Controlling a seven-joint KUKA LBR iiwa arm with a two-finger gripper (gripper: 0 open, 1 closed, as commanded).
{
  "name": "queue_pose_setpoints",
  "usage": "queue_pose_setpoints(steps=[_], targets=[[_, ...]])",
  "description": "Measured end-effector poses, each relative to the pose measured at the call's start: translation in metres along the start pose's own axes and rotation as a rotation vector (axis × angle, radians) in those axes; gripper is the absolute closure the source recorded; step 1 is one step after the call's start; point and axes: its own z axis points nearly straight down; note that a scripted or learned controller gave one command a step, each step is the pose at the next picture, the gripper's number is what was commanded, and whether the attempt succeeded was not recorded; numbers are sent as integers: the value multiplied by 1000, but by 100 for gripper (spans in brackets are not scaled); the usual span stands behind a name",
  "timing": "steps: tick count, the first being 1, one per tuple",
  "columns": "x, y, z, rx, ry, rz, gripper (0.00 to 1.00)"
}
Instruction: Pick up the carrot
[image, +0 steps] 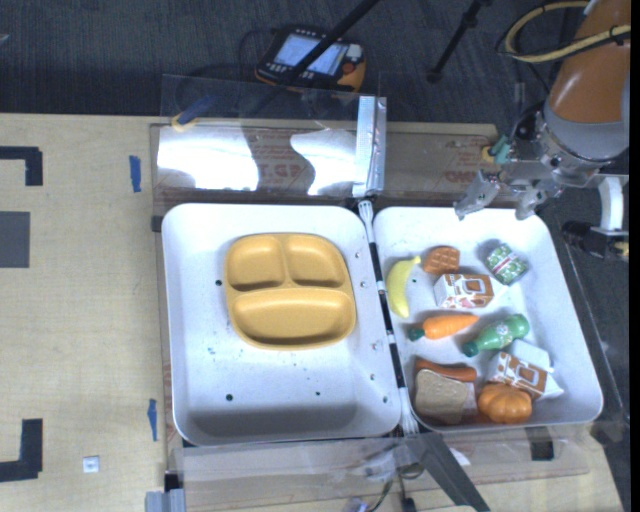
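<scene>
In the middle of the right bin (575, 300) lies the carrot (446, 326), orange with a small green top at its left end, stretched roughly left to right. Just above it stands a small white carton (465, 291), and a brown pastry-like piece (441, 260) sits above that. A yellow banana (400, 285) lies to the carrot's left, near the bin wall. To the right rests a green bottle-shaped toy (496, 334), and higher up a small green can (506, 263). Below the carrot are a slice of bread (444, 395), a second carton (522, 372) and a small orange pumpkin (505, 403). The left bin (190, 320) holds a yellow divided plate (290, 290). Both bins rest on the tabletop (80, 300).

The arm (592, 85) reaches in from the upper right, its orange band above the wrist, bending down toward the far rim of the right bin. The gripper (500, 200) hangs over that far rim, well apart from the carrot, its two fingers spread with nothing between them and touching no item.
</scene>
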Motion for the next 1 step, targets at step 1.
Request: queue_pose_setpoints(steps=[1], targets=[[-20,12,-93,-4,-2,47,0]])
